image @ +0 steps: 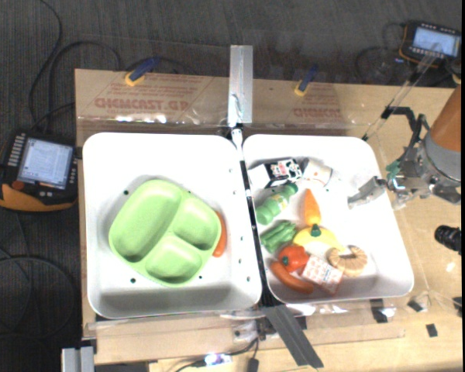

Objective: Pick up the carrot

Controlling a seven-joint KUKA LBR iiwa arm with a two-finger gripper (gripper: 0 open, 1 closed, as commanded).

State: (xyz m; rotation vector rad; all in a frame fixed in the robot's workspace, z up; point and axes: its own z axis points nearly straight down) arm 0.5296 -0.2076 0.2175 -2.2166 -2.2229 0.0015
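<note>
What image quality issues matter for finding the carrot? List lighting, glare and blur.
Camera view: lighting even and soft, shadows faint; the white right bin looks bright, nearly washed out; the carrot is small but distinct among the piled toys; the end effector looks slightly blurred; clear sheeting above the bins shows mild glare.

The carrot (pixel 311 206), a small orange cone, lies right of the frame's centre in the right-hand bin, apparently with its narrow end toward the frame's top.
</note>
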